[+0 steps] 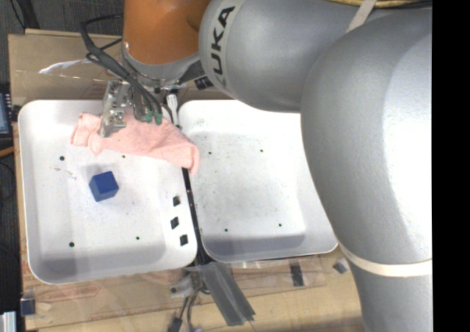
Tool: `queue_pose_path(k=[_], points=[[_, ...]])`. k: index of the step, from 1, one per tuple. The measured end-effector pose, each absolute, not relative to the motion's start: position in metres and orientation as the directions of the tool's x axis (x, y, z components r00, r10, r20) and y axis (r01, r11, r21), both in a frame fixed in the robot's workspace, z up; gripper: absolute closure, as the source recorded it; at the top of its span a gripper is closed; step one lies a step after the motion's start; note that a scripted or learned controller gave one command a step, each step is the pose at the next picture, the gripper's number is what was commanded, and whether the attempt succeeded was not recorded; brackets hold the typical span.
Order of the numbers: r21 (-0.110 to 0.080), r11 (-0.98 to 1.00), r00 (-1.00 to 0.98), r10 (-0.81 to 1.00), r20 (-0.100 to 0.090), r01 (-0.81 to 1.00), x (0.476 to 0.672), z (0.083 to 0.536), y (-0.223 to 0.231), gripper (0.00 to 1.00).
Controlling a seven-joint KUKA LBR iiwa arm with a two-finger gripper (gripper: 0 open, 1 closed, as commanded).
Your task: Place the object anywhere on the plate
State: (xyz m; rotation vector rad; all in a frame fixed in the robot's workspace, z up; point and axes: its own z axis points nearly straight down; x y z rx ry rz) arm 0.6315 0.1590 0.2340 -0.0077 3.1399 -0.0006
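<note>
A big grey KUKA arm with an orange band above the wrist [158, 18] was seen stretched in from the right, over both shallow white plastic bins. The two-finger gripper [117, 121] was parked at the far edge of the left white bin [44, 176], right on top of a crumpled pink cloth [147, 143]. The cloth was draped from the far side of that bin toward the divider, with one corner touching the rim shared with the right white bin [250, 198]. Whether the fingers were apart or pinched on the cloth couldn't be told; the metal bits and wiring there were too cluttered. A small blue cube [103, 185] was sat on the left bin's floor, nearer the camera than the cloth and clear of it, not touched by the gripper. A few small black squares [176, 213] were spotted along the left bin's right wall.
</note>
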Motion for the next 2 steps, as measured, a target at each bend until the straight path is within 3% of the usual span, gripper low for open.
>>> queue_pose_path(k=[1, 2], points=[[0.0, 1.0, -1.0, -0.01, -0.003, -0.01, 0.6196, 0.2328, 0.2104, 1.0], [0.0, 1.0, -1.0, -0.01, -0.003, -0.01, 0.6198, 0.233, 0.2102, 0.0]])
